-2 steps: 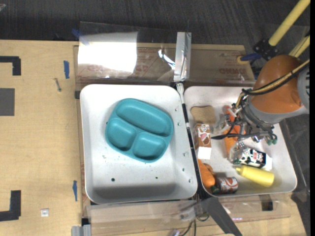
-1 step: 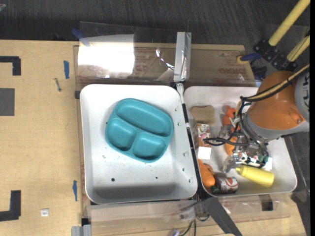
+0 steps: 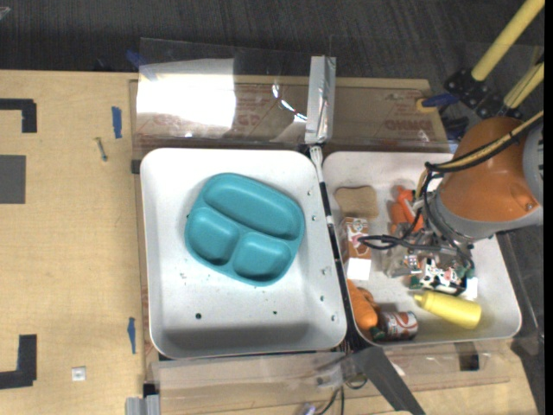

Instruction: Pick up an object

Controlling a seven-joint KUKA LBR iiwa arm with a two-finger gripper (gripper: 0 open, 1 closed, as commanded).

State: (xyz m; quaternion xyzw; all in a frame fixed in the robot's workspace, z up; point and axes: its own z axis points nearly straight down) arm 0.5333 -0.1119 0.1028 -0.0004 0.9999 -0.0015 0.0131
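Teal plastic, one three-compartment tray (image 3: 244,226), sits alone in the left white bin (image 3: 164,318). At three o'clock, the right white bin (image 3: 505,305) holds the clutter: one yellow plastic bottle (image 3: 449,308) at five o'clock, one small can (image 3: 398,324), one orange toy carrot (image 3: 364,309), one tan block (image 3: 358,201). The bottle looks light, stiff, smooth; best pinched across its middle. Grey arm's gripper (image 3: 436,266) hangs over them; whether it's gripping, I can't tell
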